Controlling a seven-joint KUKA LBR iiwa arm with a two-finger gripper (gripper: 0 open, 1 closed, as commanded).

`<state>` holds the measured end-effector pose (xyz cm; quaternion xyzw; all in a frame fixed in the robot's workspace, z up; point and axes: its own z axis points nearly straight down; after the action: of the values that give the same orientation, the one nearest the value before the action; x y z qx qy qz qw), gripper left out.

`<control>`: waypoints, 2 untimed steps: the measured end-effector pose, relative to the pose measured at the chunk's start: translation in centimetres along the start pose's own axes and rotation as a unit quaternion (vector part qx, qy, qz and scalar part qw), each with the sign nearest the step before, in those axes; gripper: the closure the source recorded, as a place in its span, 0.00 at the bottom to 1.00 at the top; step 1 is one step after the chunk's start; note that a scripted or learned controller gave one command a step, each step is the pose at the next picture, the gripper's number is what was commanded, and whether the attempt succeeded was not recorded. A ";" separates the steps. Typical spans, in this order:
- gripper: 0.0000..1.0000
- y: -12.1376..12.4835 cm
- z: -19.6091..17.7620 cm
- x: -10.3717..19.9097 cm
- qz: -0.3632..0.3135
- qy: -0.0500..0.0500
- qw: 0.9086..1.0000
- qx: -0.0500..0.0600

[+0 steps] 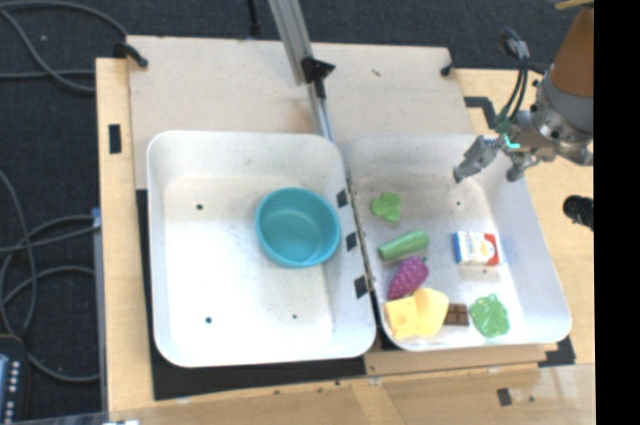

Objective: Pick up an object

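My gripper (492, 163) hangs over the far right corner of the right bin (527, 213), at the end of the arm with the orange band. Its two fingers stand apart, open, with nothing between them. Below it in that bin lie a small white, blue and red carton (474, 248), a green leafy toy (489, 314), a small brown piece (456, 315), a yellow block (418, 313), purple grapes (407, 277), a green cylinder (403, 244) and a small green toy (386, 206). The carton is the nearest of them to the gripper.
A blue bowl (297, 226) sits in the left bin (180, 213), right of its middle. A slanted metal pole (285, 3) rises from the bench behind the bins' shared edge. Cables lie on the dark floor at the left.
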<state>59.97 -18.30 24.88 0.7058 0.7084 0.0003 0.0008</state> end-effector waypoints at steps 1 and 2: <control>0.00 0.4 6.2 -0.4 0.002 -0.001 1.000 0.003; 0.00 1.0 10.7 -0.6 0.003 -0.001 1.000 0.002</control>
<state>61.02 -18.92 14.17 0.7077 0.7065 -0.0023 0.0000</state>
